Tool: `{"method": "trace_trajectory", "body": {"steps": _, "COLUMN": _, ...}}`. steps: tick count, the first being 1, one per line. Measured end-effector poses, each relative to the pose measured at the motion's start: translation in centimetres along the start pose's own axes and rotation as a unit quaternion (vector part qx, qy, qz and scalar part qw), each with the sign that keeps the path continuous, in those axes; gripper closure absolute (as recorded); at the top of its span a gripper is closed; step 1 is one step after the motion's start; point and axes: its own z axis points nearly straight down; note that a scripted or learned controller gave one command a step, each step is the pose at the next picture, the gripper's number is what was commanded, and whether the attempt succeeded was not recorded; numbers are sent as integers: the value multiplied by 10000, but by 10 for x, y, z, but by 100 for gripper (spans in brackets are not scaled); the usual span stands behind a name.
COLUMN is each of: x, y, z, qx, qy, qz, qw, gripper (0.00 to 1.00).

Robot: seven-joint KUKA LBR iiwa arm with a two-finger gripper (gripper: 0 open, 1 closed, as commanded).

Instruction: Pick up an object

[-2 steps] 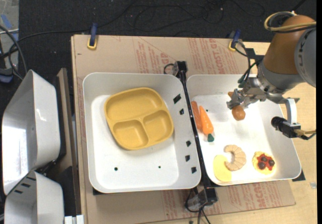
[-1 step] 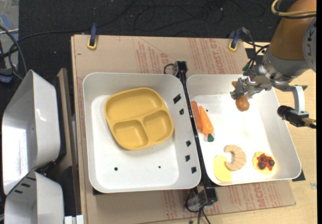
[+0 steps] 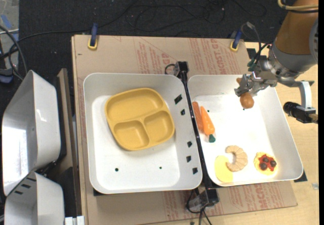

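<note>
Gripping a small brown ball [image 3: 247, 101], the gripper [image 3: 246, 94] hangs above the right bin's [image 3: 286, 128] far side — fingers closed on it, ball seemingly clear of the floor. Pick looks largely done; securing the lift remains. Carrot [image 3: 205, 121], croissant [image 3: 237, 158] and tart [image 3: 266, 163] lie untouched; yellow tray [image 3: 139, 118] sits in the left bin. Red board lettering — unreadable.

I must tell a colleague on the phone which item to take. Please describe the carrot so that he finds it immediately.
Look at the right bin. Along its left wall, beside the divider between the bins, lies the carrot. It is long, orange, with a small green tip, unlike the rounder pale items near the front edge.
</note>
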Motion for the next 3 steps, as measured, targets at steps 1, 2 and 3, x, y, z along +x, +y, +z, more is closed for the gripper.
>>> {"method": "trace_trajectory", "body": {"steps": 1, "x": 50, "y": 7, "z": -11, "qx": 5, "qy": 8, "qz": -18, "qw": 10000, "gripper": 100}}
{"method": "trace_trajectory", "body": {"steps": 2, "x": 97, "y": 16, "z": -2, "qx": 18, "qy": 9, "qz": -21, "qw": 10000, "gripper": 100}}
{"method": "trace_trajectory", "body": {"steps": 3, "x": 142, "y": 17, "z": -5, "qx": 14, "qy": 10, "qz": -24, "qw": 10000, "gripper": 100}}
